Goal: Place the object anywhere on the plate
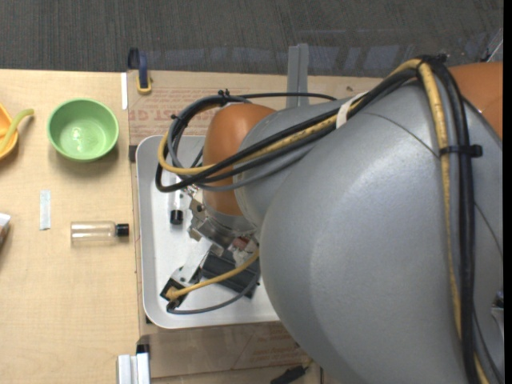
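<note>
My arm reaches in from the right and covers most of the white bin (152, 246). The orange band of the wrist (232, 146) hangs over the bin's far half. Below it, the gripper (188, 214) points down toward the bin's left side, close to the floor. A small dark piece (176, 213) shows just left of the gripper, low by the bin floor. I cannot tell whether it is a loose object or part of the hand. The arm hides the rest of the bin.
On the wooden bench left of the bin stand a green bowl (83, 130) and a clear bottle with a black cap (98, 230) lying on its side. A small white strip (45, 210) lies nearby. An orange item (6, 130) sits at the left edge.
</note>
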Robot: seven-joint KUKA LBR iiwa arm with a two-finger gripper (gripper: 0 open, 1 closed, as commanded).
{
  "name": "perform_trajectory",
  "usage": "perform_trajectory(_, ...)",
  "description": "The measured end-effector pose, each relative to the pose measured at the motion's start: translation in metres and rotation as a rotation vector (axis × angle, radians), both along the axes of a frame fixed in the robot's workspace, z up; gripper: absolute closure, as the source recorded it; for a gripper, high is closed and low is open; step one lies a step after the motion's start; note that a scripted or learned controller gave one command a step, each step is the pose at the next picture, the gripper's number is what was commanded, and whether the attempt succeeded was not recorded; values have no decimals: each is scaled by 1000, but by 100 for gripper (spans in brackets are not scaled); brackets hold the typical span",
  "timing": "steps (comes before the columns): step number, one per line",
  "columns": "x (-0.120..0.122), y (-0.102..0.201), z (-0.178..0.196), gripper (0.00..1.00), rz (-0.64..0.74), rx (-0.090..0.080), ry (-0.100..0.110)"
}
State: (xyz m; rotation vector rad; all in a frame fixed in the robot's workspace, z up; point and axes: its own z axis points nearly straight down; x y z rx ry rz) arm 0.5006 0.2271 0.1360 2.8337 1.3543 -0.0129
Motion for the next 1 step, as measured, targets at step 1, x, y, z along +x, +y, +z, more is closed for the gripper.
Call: perform_trajectory(1, 110, -31, 38, 0, 166, 2, -3)
